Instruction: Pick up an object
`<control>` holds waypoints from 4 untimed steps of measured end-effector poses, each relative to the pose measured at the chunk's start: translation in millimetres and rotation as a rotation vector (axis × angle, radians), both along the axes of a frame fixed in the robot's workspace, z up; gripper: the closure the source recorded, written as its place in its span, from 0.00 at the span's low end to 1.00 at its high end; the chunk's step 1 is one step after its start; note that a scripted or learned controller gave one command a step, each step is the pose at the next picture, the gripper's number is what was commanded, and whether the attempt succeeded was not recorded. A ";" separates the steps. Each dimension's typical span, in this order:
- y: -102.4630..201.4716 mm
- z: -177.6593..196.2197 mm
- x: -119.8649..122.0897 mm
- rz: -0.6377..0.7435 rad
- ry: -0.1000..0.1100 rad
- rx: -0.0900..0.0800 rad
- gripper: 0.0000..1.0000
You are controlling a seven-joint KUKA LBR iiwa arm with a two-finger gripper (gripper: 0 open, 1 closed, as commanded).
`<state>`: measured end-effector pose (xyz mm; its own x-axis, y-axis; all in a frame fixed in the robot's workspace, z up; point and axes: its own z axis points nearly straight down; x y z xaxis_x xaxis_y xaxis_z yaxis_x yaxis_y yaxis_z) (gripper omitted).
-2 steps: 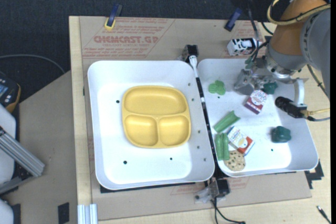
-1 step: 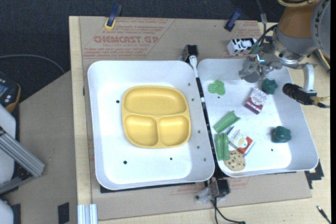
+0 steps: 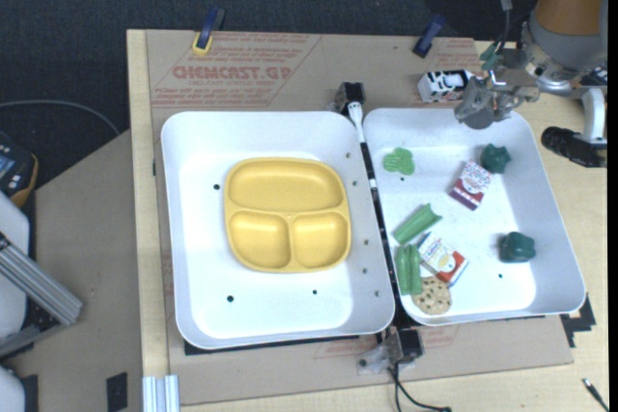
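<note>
While the yellow three-compartment plastic plate lies at the centre of the left shallow white bin, the right shallow white bin holds the loose things: a light green leafy piece at 10 o'clock, a green bean-like stick near centre, a round cookie at 7 o'clock. A red-and-white packet sits toward 1 o'clock, dark green lumps at 2 and 4 o'clock. The fingers hang over the bin's 12 o'clock rim; whether they are parted or holding anything I cannot tell.

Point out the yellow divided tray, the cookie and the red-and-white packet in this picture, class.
yellow divided tray [image 3: 287, 211]: camera view, on the ridge between its compartments.
cookie [image 3: 433, 296]: camera view, middle of its speckled top.
red-and-white packet [image 3: 470, 184]: camera view, centre of its printed face.
</note>
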<state>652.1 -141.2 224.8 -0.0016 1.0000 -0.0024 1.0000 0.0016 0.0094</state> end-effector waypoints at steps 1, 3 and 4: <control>0.1 0.5 0.7 0.000 0.005 0.001 1.00; 68.2 -2.0 -54.2 0.001 0.014 0.004 1.00; 104.5 9.6 -91.9 0.002 0.014 0.005 1.00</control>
